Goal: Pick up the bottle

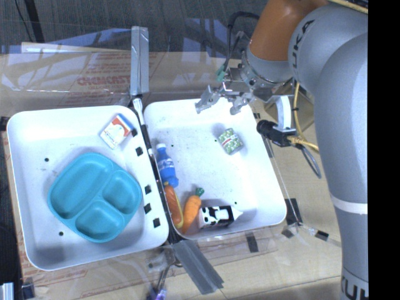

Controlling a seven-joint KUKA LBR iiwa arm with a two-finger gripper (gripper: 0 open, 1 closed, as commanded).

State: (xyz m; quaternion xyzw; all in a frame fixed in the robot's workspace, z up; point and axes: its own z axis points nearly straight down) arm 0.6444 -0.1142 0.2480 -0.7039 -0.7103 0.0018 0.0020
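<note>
Evidently the gripper [220, 102] hangs over the right bin's [262, 186] far rim with fingers spread and empty, poised for a descent; the bottle [165, 165] lies against that bin's left wall, above the carrot [191, 209].

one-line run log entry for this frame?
hand: open, above right bin's far edge, holding nothing | bottle: lying by left wall, ungrasped
</note>
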